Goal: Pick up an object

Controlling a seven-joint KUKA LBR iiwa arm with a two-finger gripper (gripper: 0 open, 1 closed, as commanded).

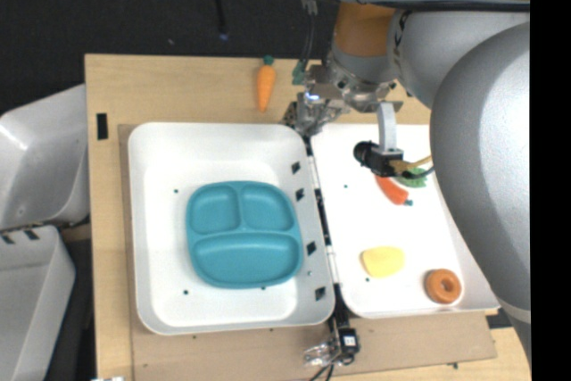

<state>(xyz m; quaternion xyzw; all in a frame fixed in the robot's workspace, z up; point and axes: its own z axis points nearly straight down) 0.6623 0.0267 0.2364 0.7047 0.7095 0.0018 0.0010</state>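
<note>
Gripper (308,110) over far right corner of left shallow white bin (152,219); its state cannot be told. Orange toy carrot (265,85) on wooden bench (116,85) beyond it.

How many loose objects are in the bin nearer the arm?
3: a red-orange piece mid-bin, a yellow piece toward the near edge, a brown ring in the near corner beside it. The arm covers part of the bin, so more may be hidden.
</note>
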